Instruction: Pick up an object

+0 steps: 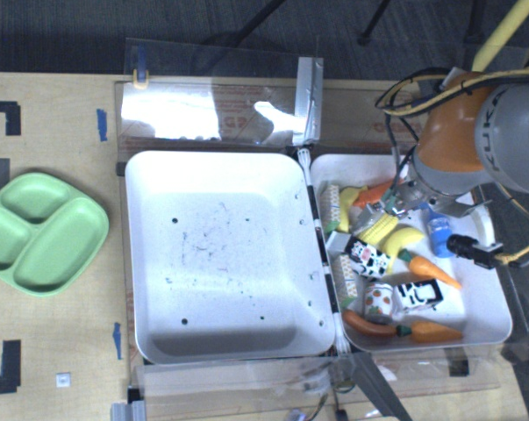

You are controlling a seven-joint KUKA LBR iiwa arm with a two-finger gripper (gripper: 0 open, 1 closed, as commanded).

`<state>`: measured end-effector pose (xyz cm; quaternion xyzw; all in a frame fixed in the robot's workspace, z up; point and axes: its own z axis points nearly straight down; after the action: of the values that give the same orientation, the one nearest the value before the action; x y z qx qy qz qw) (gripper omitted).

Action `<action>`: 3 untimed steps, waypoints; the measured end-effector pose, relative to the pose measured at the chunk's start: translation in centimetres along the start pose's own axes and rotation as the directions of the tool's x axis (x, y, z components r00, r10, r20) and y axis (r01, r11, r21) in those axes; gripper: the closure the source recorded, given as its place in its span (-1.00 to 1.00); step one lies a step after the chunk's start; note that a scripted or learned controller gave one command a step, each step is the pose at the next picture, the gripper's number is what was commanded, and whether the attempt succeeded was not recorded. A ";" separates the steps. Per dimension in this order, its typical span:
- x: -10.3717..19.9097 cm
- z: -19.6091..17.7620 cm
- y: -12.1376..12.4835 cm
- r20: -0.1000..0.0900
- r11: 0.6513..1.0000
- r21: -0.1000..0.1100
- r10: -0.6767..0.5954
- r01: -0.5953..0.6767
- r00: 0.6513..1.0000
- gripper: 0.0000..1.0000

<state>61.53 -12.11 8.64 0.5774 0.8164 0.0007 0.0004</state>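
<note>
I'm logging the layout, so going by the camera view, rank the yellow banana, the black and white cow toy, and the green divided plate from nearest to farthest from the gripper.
From the gripper:
1. Yellow banana, just below it in the right bin.
2. Black and white cow toy, lower left of the banana, same bin.
3. Green divided plate, far across on the bench, past the left bin.

Nothing here can be read. A small black-and-white box (419, 293) in the right bin (501, 323) carries bold dark marks, but they are too blurred to make out as letters.
</note>
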 end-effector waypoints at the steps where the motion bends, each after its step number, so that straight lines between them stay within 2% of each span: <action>1: 1.5 -14.7 6.0 0.002 0.999 -0.002 -0.041 0.041 0.999 -1.00; 2: -3.4 -3.0 4.3 0.001 0.997 0.000 -0.083 0.083 0.997 -1.00; 3: -9.2 -0.1 1.7 -0.015 1.000 0.006 -0.026 0.027 1.000 -1.00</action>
<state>66.24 -20.18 8.71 0.5666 0.8240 0.0026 -0.0072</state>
